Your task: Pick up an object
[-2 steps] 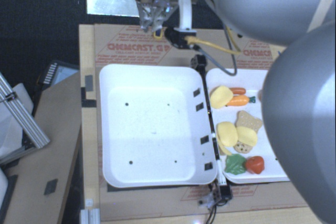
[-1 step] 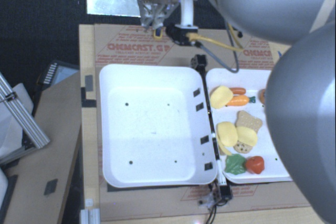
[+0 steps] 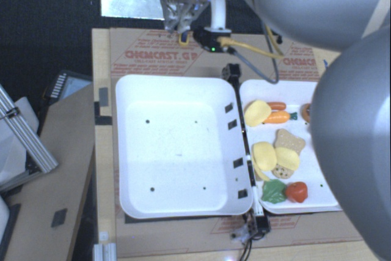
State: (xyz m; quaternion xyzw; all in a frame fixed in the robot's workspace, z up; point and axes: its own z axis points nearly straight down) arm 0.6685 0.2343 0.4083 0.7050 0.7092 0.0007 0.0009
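The objects for picking lie in the right bin (image 3: 324,203), at the right of the frame, gathered against its left wall. At the upper part sits a yellow piece (image 3: 257,112) touching an orange carrot (image 3: 278,118), with a red sausage-like piece (image 3: 277,106) just above the carrot. Below them lies a tan bread slice (image 3: 289,141), beside a second yellow piece (image 3: 264,156) and a third yellow piece (image 3: 287,160) that overlaps the bread's lower edge. A small cookie (image 3: 280,172) rests under those. At the lower end a green leafy item (image 3: 274,191) touches a red tomato (image 3: 296,192). A brown round item (image 3: 306,112) shows at the arm's edge, partly hidden.

The left bin (image 3: 177,143) fills the middle of the frame, bare white inside.

The tool (image 3: 181,26) hangs at the upper middle, over the cardboard-covered surface (image 3: 153,55) beyond the left bin, well apart from the objects. Its fingers are drawn together at the tips with nothing between them. The grey arm (image 3: 342,3) covers the upper right.
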